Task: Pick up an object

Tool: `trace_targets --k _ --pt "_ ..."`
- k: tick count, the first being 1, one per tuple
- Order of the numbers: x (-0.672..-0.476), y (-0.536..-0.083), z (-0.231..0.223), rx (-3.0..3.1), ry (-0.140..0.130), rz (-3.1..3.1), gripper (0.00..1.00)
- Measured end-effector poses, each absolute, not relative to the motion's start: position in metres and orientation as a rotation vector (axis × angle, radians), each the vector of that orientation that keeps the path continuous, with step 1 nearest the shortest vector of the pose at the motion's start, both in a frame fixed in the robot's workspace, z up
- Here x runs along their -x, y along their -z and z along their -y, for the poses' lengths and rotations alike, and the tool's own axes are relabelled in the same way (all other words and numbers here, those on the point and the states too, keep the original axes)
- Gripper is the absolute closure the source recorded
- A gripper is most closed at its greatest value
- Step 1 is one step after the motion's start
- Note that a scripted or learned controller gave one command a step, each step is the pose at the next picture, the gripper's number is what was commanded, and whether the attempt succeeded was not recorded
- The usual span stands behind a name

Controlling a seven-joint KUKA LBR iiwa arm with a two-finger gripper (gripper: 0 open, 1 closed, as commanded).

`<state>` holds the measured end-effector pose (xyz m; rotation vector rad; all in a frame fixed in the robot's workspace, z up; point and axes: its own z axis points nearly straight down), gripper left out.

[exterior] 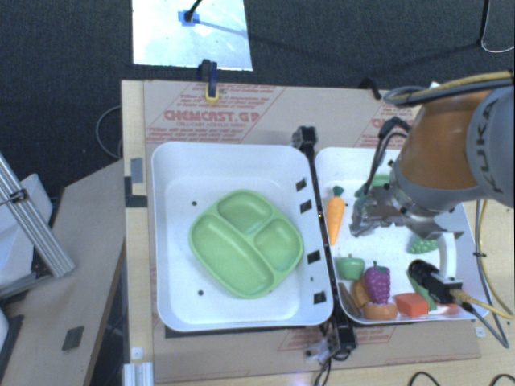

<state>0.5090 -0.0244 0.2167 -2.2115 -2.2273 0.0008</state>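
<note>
My gripper hangs low over the right bin, just right of an orange carrot with a green top. Nothing shows between its tips. Toward the bin's front lie a green pepper, a purple bunch of grapes, a red block and an orange piece. A light green item peeks out from under the wrist. The arm hides much of the bin's right side.
The left bin holds a green divided plate. A black-clipped divider runs between the two bins. A blue clamp stands at the bench's back edge.
</note>
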Motion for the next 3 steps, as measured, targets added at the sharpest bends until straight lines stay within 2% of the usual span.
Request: trace_targets --k 1,2,3 --pt "-0.5162 -0.2144 0.0304 2.221 0.002 2.224 1.0" --pt "-0.5117 -0.2157 0.0335 2.22 0.002 2.223 1.0" --pt "-0.5167 -0.2145 0.0307 2.217 0.003 2.227 1.0"
